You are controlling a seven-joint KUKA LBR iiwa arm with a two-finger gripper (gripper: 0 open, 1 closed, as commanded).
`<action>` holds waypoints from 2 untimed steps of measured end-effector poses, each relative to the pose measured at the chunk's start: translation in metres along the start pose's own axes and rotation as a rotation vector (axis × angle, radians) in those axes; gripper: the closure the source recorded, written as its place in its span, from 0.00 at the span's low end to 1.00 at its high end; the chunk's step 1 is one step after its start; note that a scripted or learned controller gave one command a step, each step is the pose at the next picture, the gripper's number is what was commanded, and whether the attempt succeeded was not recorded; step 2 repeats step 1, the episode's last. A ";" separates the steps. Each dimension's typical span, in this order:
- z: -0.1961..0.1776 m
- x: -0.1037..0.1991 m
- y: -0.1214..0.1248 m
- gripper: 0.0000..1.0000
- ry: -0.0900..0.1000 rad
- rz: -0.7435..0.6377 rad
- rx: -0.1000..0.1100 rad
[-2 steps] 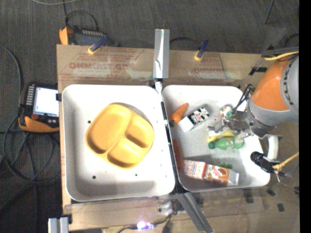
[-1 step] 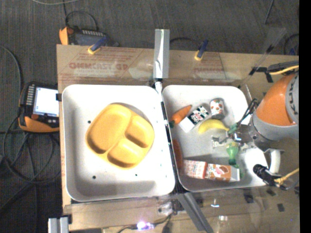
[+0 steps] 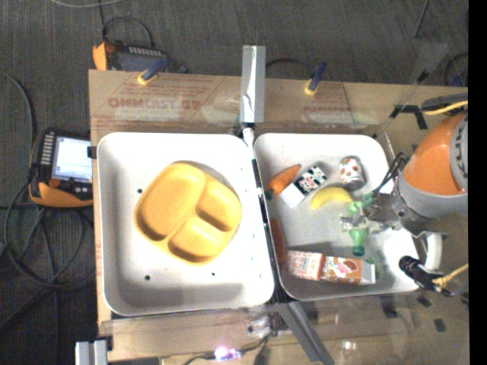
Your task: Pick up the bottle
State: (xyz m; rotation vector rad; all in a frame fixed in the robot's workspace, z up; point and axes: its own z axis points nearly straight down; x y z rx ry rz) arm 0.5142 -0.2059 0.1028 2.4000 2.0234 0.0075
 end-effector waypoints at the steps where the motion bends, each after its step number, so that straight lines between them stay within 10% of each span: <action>1: -0.140 0.054 -0.028 1.00 -0.006 0.084 0.007; 2: -0.140 0.054 -0.028 1.00 -0.006 0.084 0.007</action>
